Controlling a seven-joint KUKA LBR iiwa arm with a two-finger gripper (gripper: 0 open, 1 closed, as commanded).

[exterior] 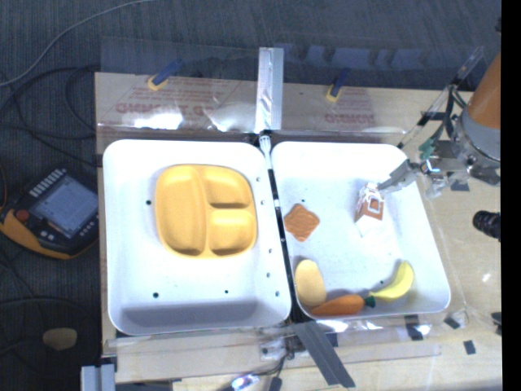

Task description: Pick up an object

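The right bin holds several items. A small white and orange carton lies near its upper right. An orange waffle-like piece sits near the left wall. Along the front lie a pale yellow oval piece, a carrot and a banana. My gripper reaches in from the right over the bin's upper right corner. Its tip sits just above and right of the carton, close to its top edge. Nothing shows as held.
The left bin holds a yellow divided tray. A metal divider stands behind the seam between the bins. The arm's grey wrist and cables hang over the right bench edge.
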